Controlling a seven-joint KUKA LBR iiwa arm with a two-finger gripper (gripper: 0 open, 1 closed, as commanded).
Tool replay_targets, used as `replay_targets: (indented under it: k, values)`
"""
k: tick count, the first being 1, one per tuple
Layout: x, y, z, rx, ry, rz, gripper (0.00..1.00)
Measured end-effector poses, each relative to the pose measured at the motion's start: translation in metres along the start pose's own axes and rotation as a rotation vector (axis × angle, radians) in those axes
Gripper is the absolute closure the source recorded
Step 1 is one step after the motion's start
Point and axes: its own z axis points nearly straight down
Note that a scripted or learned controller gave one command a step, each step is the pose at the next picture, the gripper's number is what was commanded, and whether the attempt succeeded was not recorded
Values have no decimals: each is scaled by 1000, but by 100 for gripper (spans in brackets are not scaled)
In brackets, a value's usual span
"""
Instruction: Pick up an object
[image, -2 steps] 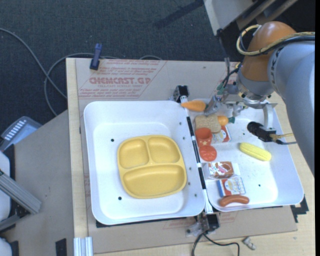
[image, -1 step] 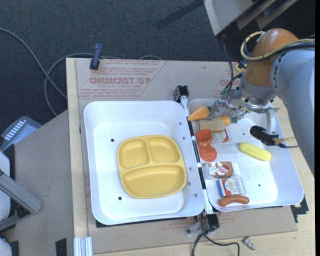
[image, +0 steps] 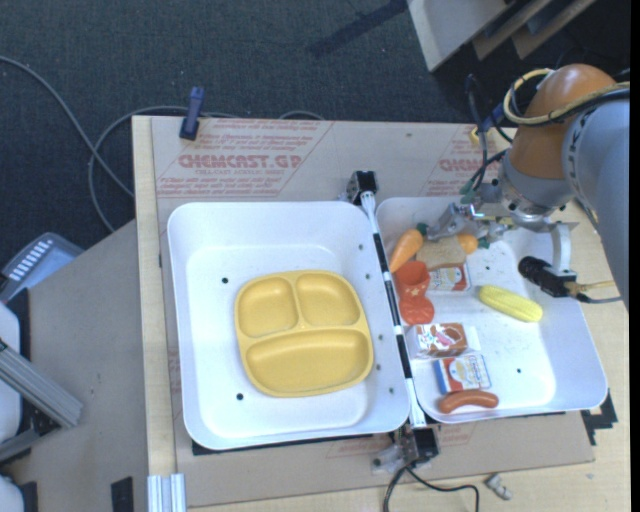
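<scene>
The hand hangs low at the right white bin's upper edge, beside the orange plastic carrot, presumably lining up a grab; its grip I cannot tell.

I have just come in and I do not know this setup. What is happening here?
A robot arm reaches into the right bin from the right, its gripper low near the orange carrot at the far end. Toy food lies there: a yellow corn, a sausage. The left bin holds a yellow divided tray.
</scene>
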Motion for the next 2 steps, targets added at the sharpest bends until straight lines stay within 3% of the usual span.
replay_targets:
  k: [1, 2]
  values:
    - [3, -30, 5, 10, -2, 3, 0]
    - [1, -27, -10, 3, -5, 5, 100]
